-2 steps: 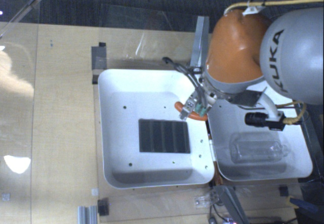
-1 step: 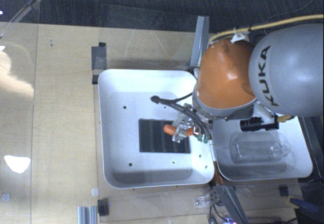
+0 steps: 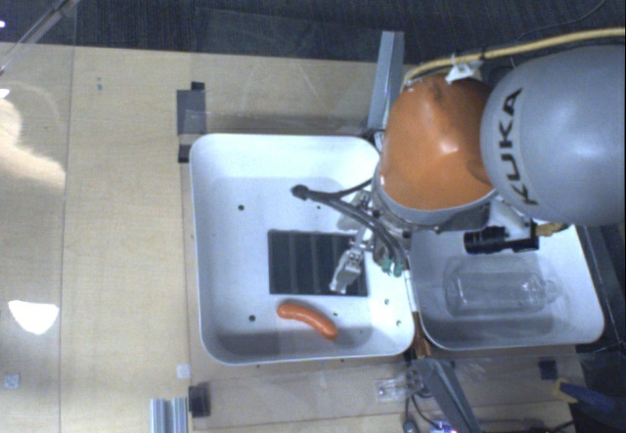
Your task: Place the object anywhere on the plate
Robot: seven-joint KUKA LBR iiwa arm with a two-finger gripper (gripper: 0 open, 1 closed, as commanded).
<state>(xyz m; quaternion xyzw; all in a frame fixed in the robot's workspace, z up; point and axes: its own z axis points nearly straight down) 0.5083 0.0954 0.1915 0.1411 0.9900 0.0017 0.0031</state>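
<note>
An orange sausage-shaped object (image 3: 307, 319) lies on the floor of the left white bin (image 3: 220, 226), near its front wall. Just behind it sits a dark, ridged rectangular plate (image 3: 301, 262) in the middle of that bin. My gripper (image 3: 345, 272) hangs over the plate's right edge, above and to the right of the orange object and apart from it. I see nothing held in it. The arm's orange band and grey body cover the back right corner of the left bin.
The right white bin (image 3: 577, 319) holds a clear plastic bottle (image 3: 494, 289) lying on its side. A thin dark cable (image 3: 318, 194) runs from the wrist over the left bin. Wooden bench surface surrounds both bins.
</note>
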